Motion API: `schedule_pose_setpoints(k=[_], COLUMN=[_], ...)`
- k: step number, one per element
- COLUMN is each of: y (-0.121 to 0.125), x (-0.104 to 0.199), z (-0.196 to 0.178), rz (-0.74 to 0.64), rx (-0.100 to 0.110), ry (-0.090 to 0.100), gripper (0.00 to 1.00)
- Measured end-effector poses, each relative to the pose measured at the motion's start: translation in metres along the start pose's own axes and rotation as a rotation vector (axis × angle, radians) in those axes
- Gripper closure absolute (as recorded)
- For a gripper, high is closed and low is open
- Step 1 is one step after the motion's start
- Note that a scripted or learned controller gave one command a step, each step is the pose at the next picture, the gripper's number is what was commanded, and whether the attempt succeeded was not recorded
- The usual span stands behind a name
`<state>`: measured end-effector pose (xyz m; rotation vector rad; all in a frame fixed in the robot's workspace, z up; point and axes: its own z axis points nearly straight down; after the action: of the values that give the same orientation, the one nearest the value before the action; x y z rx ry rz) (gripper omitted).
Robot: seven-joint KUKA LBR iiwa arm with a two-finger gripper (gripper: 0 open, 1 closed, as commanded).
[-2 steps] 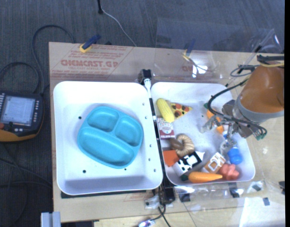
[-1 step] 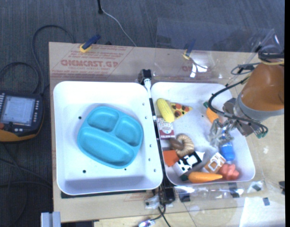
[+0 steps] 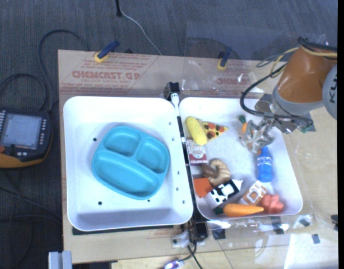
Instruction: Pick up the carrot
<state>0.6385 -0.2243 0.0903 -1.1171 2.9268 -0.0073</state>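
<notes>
Your gripper (image 3: 256, 132) is sitting over the far right part of the right bin (image 3: 292, 178), hanging off the orange band (image 3: 301, 77) of the arm that comes in from the right. How its tips are set, you can't tell from up here; they blur into the cabling around the wrist. There's a small orange bit just to its left that you can't identify either.

Your carrot (image 3: 242, 209) is well away from that, lying flat along the near wall of the right bin, thick end to the left, tapering to the right. Nothing is gripping it. Right at its tapered end is a red-pink toy (image 3: 274, 204), and just behind it sits a small orange and white box (image 3: 255, 194). To its left is a black and white patterned piece (image 3: 225, 191) and an orange block (image 3: 201, 187).

Between gripper and carrot you've got the blue bottle (image 3: 264, 165), lying near the right wall just on the near side of the gripper. Further left sit the brown pretzel (image 3: 218, 171), the yellow corn cob (image 3: 195, 130) against the divider, and a pizza slice (image 3: 215, 129) beside it.

Over in the left bin (image 3: 77, 150), the blue sectioned plate (image 3: 131, 160) lies alone. The teach pendant (image 3: 19, 136) rests on the floor at far left.
</notes>
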Motion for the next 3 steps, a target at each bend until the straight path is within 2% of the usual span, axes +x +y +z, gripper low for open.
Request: schedule_pose_setpoints(k=[1, 2, 3], y=[0.0018, 0.0005, 0.0052], x=[-0.0031, -0.0052, -0.0117], z=[0.0014, -0.0077, -0.0069], rz=[-0.001, 0.003, -0.002], rx=[-0.001, 0.000, -0.008], ry=[-0.007, -0.012, -0.019], gripper=[0.00, 1.00, 0.00])
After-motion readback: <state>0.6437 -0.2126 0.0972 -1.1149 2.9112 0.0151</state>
